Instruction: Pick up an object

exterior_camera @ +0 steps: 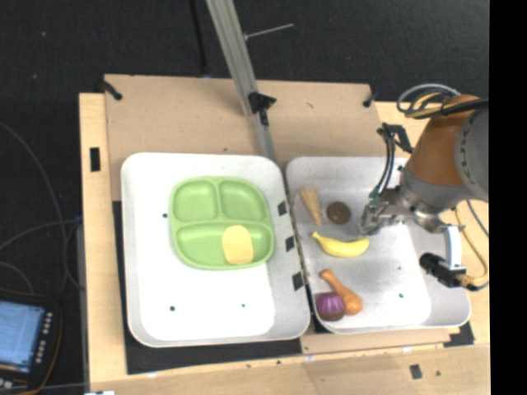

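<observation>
My gripper [372, 220] hangs low over the right bin [412, 303], just right of a brown round piece [338, 212] and above the right tip of a yellow banana [341, 245]. A tan cone [311, 206] lies left of the brown piece. Near the bin's front sit an orange carrot [341, 291] and a purple onion-like piece [329, 305], touching each other. The view shows nothing between the gripper's fingers.
The left bin [148, 303] holds a green divided plate [221, 220] with a yellow block [238, 244] in its front compartment. A slanted metal pole [239, 64] rises behind the bins. The right bin's right half is bare white floor.
</observation>
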`<move>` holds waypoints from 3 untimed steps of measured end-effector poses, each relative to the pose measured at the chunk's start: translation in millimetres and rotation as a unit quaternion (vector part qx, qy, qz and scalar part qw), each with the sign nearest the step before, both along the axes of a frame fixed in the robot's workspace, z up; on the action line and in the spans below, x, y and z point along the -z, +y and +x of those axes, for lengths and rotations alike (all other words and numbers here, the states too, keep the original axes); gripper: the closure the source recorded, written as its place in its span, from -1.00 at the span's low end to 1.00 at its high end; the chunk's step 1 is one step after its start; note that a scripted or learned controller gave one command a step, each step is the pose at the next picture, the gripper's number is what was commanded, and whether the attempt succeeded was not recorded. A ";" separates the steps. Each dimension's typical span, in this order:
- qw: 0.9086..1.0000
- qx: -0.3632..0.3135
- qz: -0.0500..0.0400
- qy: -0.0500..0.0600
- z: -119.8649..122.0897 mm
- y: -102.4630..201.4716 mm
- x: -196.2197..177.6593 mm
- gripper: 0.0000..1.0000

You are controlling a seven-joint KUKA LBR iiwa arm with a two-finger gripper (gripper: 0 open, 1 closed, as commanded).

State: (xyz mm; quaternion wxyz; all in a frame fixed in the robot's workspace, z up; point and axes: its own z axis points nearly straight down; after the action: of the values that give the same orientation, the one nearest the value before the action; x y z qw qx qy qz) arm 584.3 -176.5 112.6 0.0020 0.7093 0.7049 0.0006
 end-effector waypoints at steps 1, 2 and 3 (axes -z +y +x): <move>1.000 -0.004 0.000 -0.001 8.1 0.1 -46.3 1.00; 1.000 -0.005 -0.001 -0.002 9.9 -10.5 -105.6 1.00; 1.000 -0.005 0.000 -0.002 11.2 -12.2 -154.0 1.00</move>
State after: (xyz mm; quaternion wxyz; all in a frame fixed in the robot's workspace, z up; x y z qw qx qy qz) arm 595.5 -188.7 266.6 0.0035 0.7061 0.7081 0.0015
